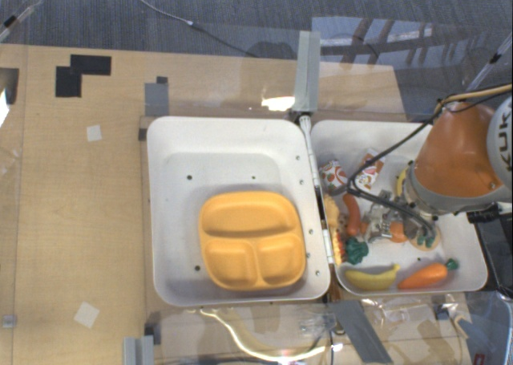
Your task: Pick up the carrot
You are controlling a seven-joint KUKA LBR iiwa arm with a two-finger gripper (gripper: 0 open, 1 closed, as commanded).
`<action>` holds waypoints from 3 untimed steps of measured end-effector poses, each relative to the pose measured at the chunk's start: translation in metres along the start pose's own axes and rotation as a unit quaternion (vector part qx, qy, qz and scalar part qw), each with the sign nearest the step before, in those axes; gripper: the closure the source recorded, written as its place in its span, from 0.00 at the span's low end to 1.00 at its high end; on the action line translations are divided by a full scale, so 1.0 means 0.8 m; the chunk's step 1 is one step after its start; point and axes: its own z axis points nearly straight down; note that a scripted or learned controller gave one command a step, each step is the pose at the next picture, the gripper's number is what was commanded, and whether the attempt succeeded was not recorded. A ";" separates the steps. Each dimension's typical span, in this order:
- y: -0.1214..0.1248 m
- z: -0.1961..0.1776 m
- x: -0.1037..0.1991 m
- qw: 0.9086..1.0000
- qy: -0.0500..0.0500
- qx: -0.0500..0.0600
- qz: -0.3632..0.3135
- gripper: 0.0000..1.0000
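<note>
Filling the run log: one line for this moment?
arm: over right bin | gripper: among toys | carrot: lying beside banana, not held

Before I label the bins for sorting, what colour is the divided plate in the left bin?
Yellow-orange; the three-compartment plastic plate shows clearly in the camera view.

Left white bin [168,195]: an orange three-compartment tray [252,239] lies flat toward the bin's front right corner, the larger compartment on the far side. Right white bin [473,271]: a yellow banana [371,277] lies along the front edge near the front left corner, a green toy [356,249] just behind it, a red sausage-shaped piece [353,212] by the left wall, and two red-and-white items [333,173] [369,171] toward the back left. Black L-shaped marker [80,73] sits at the bench's far left corner.
</note>
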 end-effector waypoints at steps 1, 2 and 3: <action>0.061 -0.107 0.047 0.997 0.005 -0.002 -0.083 1.00; 0.062 -0.120 0.044 0.996 0.002 -0.002 -0.085 1.00; 0.046 -0.105 0.046 0.971 0.007 -0.003 -0.241 1.00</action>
